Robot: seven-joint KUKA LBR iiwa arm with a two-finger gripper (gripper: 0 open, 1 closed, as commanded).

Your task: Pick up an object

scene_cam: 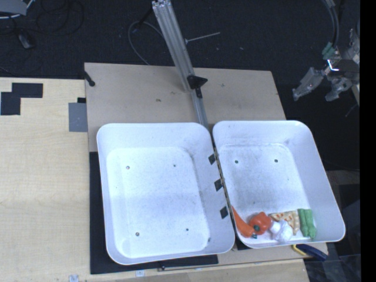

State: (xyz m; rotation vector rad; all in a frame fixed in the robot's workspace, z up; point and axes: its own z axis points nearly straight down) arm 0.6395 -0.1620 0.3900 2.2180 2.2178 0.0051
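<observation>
Two shallow white bins stand side by side on the bench. The left bin (117,135) has a bare speckled floor. The right bin (305,140) carries all the small objects, and they lie together along its near edge, toward the near right corner.

From left to right in this group: an orange carrot-like toy (241,225) lies tilted by the near left corner of the right bin, close to the wall shared with the left bin. Just beside it is a red-orange pepper-like toy (261,221). Next comes a tan piece with a woven pattern (286,218), and a small white object (281,232) lies in front of it, touching the near wall. A green ridged piece (307,222) lies last, nearest to the right wall. The objects touch or nearly touch each other.

The gripper (320,82) is beyond the far right corner of the right bin, over the dark floor and well apart from the objects. It is small and dim here, so I cannot tell its state.

A metal rail (179,51) runs from the far side down to the gap between the bins.
</observation>
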